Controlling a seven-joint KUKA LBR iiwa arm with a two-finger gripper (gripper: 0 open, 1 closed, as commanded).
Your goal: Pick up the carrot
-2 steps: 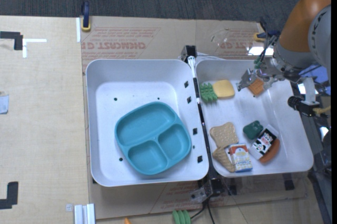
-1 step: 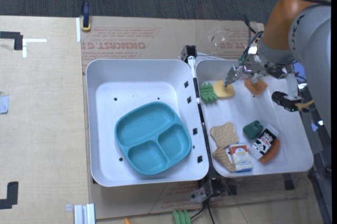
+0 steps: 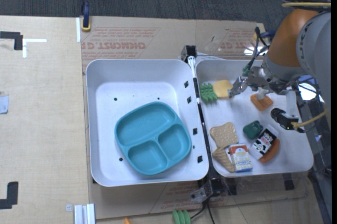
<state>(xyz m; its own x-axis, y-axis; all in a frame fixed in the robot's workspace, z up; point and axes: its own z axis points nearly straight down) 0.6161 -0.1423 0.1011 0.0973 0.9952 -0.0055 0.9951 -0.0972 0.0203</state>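
The carrot (image 3: 260, 101) lies at five o'clock just beside the tool (image 3: 247, 82); whether the tool is spread, I cannot tell.

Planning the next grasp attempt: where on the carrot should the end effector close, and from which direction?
Probably across the middle of the carrot, from straight above. It lies flat on the right bin's floor, short and stubby, clear of the other toys, just below the end effector. Its narrow width suits the fingers; its exact long axis is hard to tell.
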